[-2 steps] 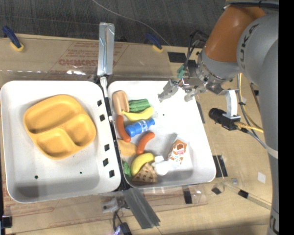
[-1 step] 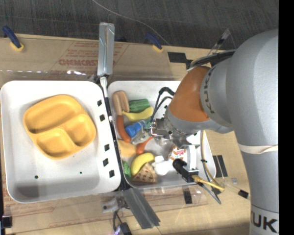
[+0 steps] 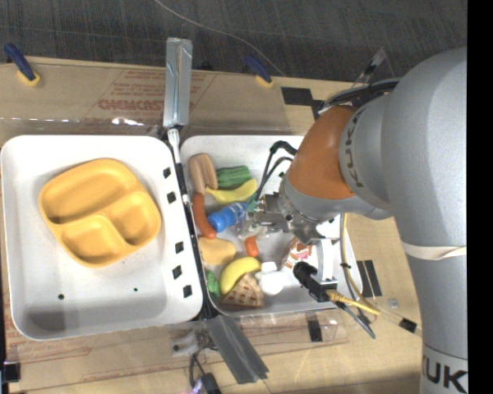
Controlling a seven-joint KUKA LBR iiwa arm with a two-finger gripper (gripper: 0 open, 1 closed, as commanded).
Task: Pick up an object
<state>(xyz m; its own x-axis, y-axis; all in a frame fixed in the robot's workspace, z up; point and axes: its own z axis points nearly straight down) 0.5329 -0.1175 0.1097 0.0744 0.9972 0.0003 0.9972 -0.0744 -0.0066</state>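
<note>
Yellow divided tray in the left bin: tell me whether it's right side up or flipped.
Right side up. The yellow tray lies flat in the left bin with its three hollow compartments facing the camera, nothing in them.

2 white bins [image 3: 16, 220], 1 yellow tray [image 3: 99, 212], 2 bananas [image 3: 238, 271], 1 blue bottle [image 3: 227, 217]

The grey arm [image 3: 411, 138] reaches in from the right, its orange-banded wrist [image 3: 324, 158] bent downward.

Yellow divided tray [image 3: 100, 210], white bins [image 3: 25, 298], yellow banana [image 3: 237, 272], blue bottle [image 3: 227, 218], green pepper [image 3: 233, 176]
</note>
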